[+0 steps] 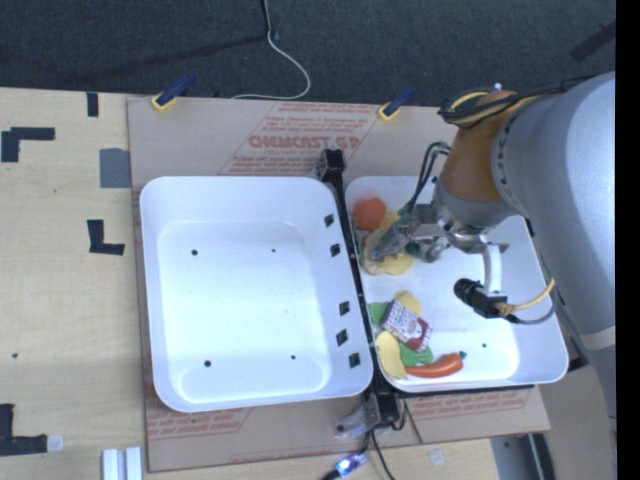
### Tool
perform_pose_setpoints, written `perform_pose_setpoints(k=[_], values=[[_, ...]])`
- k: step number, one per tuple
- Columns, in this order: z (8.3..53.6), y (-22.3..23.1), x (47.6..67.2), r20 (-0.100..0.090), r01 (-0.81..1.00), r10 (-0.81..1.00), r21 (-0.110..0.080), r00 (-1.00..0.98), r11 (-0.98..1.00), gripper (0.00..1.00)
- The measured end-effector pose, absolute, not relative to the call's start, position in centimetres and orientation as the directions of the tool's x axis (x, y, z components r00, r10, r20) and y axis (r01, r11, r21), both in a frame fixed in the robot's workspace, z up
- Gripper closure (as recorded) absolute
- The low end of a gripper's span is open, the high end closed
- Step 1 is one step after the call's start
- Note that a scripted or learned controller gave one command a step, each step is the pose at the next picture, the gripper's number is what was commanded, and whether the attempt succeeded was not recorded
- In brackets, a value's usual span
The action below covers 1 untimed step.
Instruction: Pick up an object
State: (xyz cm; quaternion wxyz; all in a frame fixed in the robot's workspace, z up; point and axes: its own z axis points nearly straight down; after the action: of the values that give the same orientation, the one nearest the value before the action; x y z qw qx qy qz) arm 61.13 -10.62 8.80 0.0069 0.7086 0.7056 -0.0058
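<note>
i see my gripper [385,243] low in the right bin [520,363], but i cannot tell its state. behind it, cardboard [300,143] reads "chemcast gp".

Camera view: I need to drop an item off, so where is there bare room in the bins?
The left bin has a bare white floor wall to wall. The right bin is crowded along its left side with small items, under the gripper; its lower right corner is bare.

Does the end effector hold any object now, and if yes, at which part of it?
It cannot be told. The end effector is low in the right bin, over a yellow item beside the orange ball, but its tips are blurred.
</note>
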Motion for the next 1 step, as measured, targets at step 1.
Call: perform_pose_setpoints(k=[1], values=[[8.63,-10.11,65.29,-0.01,1.0,1.0,-0.006,0.0,0.0,0.0]])
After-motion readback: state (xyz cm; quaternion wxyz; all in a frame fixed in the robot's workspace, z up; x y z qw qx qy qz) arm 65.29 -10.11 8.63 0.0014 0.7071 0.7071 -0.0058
